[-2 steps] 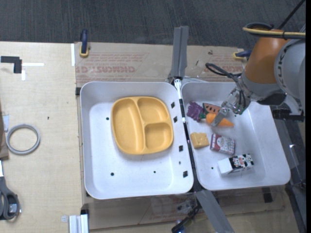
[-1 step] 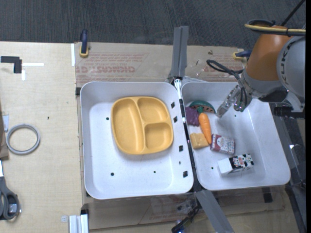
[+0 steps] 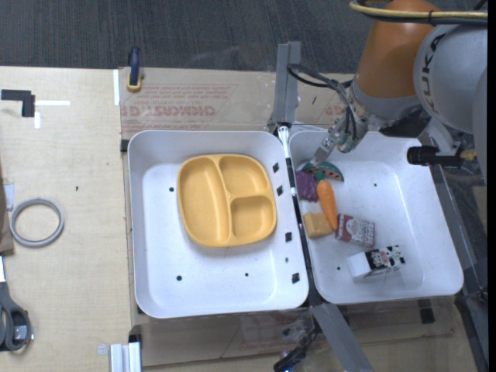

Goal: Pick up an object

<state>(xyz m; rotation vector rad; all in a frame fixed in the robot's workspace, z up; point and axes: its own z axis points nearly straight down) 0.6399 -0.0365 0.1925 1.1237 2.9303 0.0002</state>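
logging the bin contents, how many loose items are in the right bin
6, all in the right bin's left half: watermelon slice at the top, purple item, carrot, tan block, small red carton, black-and-white carton lowest. More may hide beneath.

Grey arm lowered from right, claw (image 3: 339, 139) angled down-left

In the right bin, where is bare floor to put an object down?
Right bin: bare floor right of the small carton and milk carton. Crowded along its left wall: carrot, cheese cube, purple item.
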